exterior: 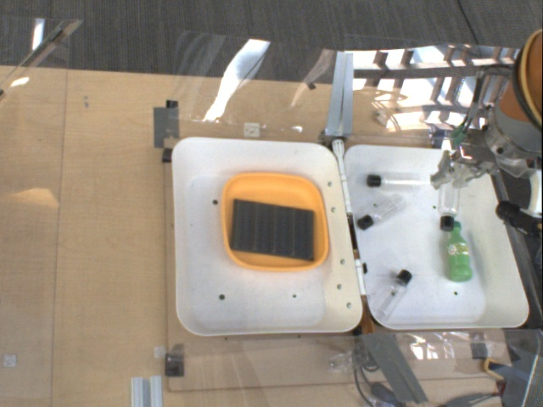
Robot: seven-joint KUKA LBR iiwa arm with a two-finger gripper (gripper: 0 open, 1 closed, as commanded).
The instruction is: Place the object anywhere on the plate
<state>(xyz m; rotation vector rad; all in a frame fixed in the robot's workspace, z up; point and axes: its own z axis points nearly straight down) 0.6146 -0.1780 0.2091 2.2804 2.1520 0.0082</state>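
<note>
- On the worktop (85,227) you see the left bin (195,295) bearing an orange plate (233,195) with a dark slab on it;
- the green bottle (458,257) lies in the right bin (501,303) among clear vials (386,179);
- the gripper (450,166) hovers above the bottle, apart from it; fingers' state you cannot tell.
</note>
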